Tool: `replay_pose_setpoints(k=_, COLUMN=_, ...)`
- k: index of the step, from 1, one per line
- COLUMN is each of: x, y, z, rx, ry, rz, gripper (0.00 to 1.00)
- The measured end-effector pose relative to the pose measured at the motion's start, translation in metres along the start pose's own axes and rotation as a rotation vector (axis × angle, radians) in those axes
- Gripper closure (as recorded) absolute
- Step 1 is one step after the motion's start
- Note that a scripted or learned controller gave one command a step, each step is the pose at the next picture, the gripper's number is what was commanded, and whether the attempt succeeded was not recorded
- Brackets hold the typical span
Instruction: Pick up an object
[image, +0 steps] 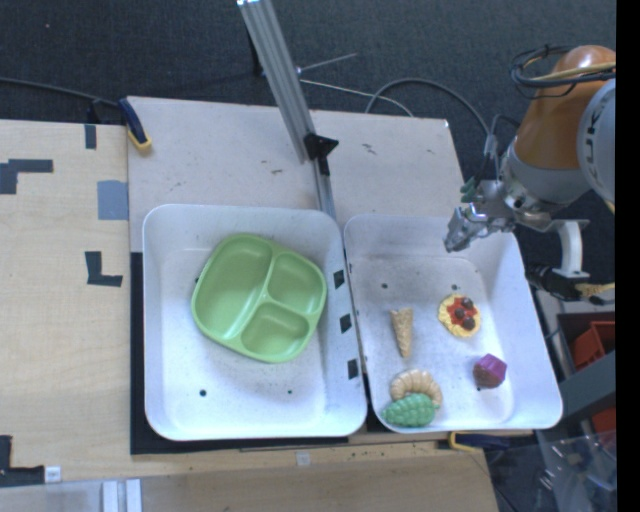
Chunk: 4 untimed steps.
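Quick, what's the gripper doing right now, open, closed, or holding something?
Gripper: cannot be told; it hangs over the top edge of the right bin, with no object seen in it.

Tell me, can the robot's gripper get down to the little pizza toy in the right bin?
Probably yes. The gripper hangs over the far edge of the right bin, and the little pizza toy lies in the open just in front of it. The ice cream cone and purple toy lie apart from it.

Metal pole (285, 80), yellow-tipped clamp (135, 125), black cables (420, 95)
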<state>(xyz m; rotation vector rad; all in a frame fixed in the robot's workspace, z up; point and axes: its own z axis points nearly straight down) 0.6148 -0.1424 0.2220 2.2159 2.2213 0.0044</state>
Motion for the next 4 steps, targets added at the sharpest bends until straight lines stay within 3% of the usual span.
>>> replay_pose_setpoints(k=1, x=0.057, y=-0.009, z=0.001, rx=0.006, ry=0.003, rz=-0.004, gripper=1.0)
replay_pose_setpoints(k=4, x=0.216, y=0.002, z=0.006, rx=0.007, ry=0.002, rz=-0.004, gripper=1.0)
